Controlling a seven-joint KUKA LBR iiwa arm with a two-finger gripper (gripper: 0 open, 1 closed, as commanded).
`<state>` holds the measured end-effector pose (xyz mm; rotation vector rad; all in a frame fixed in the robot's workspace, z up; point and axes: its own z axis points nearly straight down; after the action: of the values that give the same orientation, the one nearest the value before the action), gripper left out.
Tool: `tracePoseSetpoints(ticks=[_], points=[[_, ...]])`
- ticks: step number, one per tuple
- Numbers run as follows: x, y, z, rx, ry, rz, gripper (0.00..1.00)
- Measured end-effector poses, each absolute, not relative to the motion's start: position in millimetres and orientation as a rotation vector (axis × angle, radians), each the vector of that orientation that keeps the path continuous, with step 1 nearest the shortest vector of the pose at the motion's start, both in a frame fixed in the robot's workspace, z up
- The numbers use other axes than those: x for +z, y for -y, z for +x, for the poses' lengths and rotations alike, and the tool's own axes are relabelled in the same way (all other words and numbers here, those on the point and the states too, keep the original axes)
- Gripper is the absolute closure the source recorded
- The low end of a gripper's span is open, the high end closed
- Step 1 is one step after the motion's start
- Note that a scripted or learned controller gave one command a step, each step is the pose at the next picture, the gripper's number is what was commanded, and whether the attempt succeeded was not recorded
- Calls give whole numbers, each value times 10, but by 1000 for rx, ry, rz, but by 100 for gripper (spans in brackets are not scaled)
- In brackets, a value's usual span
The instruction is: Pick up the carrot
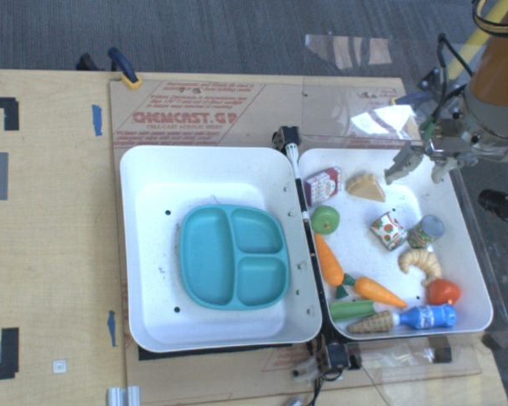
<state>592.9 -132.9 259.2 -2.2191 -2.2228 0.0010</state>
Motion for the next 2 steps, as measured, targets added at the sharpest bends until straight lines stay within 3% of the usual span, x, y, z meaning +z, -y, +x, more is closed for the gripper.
tracePoseSetpoints(ticks=[1,2], points=[[2058,707,5086,6,2117,-2311,0],[978,1027,4777,6,2069,-2359,0]])
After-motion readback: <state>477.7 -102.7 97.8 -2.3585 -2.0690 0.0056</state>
